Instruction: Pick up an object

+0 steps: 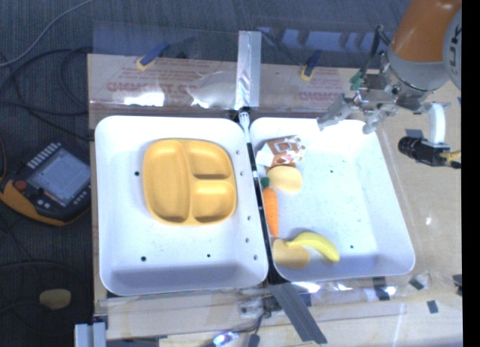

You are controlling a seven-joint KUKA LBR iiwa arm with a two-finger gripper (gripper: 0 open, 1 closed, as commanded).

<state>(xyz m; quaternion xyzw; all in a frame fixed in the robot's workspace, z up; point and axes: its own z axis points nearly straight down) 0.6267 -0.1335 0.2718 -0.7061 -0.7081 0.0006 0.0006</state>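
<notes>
The right bin (375, 210) holds several toy foods along its left wall. From back to front they are a brown and white piece (286, 148), a pale yellow round fruit (286, 180), an orange carrot (271, 211), a yellow banana (316, 244) and a tan lump (288, 256). My gripper (351, 120) hangs over the bin's back edge, up and to the right of the brown and white piece. Its fingers are open and spread, with nothing between them.
The left bin (124, 255) carries a yellow divided tray (189, 180). A metal strip (248, 68) stands behind the wall between the bins. A black part (420, 148) juts out to the right of the right bin. A handheld controller (46, 180) lies off the bench at left.
</notes>
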